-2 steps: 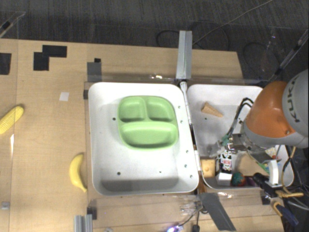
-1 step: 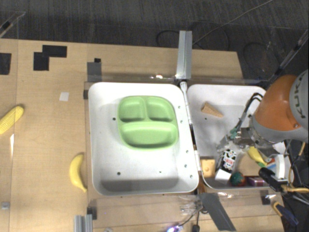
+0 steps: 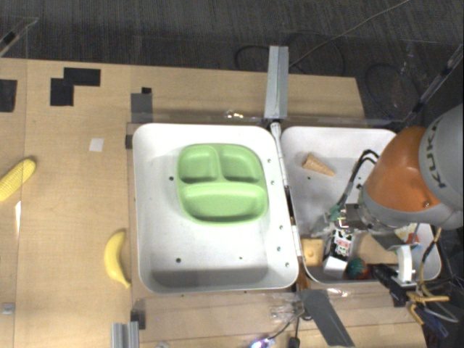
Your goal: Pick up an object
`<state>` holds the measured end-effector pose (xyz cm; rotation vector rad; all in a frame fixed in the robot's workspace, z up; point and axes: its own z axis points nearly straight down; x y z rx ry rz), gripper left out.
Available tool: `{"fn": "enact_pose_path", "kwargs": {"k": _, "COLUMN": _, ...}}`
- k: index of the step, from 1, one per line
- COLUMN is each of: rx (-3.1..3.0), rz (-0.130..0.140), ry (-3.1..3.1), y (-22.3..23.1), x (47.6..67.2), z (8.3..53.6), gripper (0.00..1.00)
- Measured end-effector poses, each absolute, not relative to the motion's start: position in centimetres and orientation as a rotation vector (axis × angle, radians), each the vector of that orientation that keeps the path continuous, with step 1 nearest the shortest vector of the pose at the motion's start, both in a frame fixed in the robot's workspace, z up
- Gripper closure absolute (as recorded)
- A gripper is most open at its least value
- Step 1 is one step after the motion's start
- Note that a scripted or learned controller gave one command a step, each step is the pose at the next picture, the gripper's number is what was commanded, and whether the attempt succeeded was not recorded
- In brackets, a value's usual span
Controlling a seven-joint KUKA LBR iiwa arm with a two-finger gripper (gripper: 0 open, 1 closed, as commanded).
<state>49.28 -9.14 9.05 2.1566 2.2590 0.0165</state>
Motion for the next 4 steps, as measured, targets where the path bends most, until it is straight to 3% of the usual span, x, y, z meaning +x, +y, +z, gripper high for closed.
{"fn": "enact_pose_path", "kwargs": {"k": 1, "rx": 2.151, "rz": 0.025, "ry": 2.262, "y": -8.9, "x": 49.6, "z": 10.1, "gripper": 1.00}}
{"fn": "enact_pose_path", "kwargs": {"k": 2, "rx": 2.148, "rz": 0.029, "ry": 2.262, "y": -8.9, "x": 49.8, "z": 11.1, "gripper": 1.00}}
{"fn": "enact_pose_path", "kwargs": {"k": 3, "rx": 2.332, "rz": 0.001, "ry": 2.103, "y": -5.7, "x": 53.8, "z": 18.4, "gripper": 1.00}}
{"fn": "enact_pose_path", "kwargs": {"k": 4, "rx": 2.366, "rz": 0.001, "ry": 2.064, "y": -7.5, "x": 61.8, "z": 18.4, "gripper": 1.00}}
